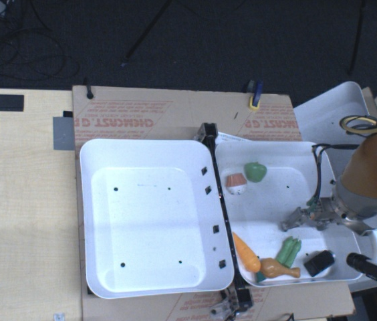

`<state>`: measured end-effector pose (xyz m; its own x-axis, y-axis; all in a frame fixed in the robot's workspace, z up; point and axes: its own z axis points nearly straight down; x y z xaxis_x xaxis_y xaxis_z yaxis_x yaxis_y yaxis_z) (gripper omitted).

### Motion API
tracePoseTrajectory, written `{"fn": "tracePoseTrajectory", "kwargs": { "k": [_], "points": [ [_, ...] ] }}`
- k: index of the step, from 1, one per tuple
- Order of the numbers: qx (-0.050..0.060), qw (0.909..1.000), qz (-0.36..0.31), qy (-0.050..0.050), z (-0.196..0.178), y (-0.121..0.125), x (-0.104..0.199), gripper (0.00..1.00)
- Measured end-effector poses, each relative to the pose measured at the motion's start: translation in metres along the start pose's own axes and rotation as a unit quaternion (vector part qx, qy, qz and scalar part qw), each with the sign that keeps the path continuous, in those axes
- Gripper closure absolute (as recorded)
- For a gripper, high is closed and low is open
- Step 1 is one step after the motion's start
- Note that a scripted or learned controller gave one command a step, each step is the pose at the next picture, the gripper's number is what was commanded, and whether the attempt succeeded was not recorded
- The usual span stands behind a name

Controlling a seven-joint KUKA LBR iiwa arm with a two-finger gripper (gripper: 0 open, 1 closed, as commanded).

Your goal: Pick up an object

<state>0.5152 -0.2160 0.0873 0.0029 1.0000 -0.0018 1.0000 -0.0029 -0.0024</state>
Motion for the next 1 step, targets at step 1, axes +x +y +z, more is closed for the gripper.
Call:
{"fn": "tracePoseTrajectory", "kwargs": {
  "k": [1],
  "points": [
    [0.000, 1.0000, 0.002, 0.001, -0.0108, 0.0004, 0.0011, 1.00]
  ]
}}
